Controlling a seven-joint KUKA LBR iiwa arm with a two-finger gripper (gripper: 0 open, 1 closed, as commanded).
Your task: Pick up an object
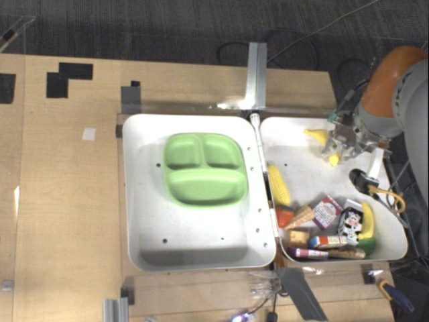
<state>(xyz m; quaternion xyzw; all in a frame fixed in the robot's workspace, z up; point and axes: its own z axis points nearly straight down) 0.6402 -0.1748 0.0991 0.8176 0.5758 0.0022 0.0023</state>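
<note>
**Gripper low over a yellow piece in the right bin**

We see the arm [395, 89] reaching in from the right, its gripper [340, 141] down in the far part of the right bin [295, 139]. A small yellow piece [316, 135] lies just beside the gripper, and another bit of yellow [333, 158] shows right under it. We cannot tell whether the jaws are released or clenched, nor whether anything sits between them.

Against the bin's left wall lies a corn cob [279, 185]. The near edge holds a heap of small things, among them a banana [366, 224] and a marker [312, 252].

The left bin [144, 233] holds a green tray [203, 168] with three compartments.
</note>
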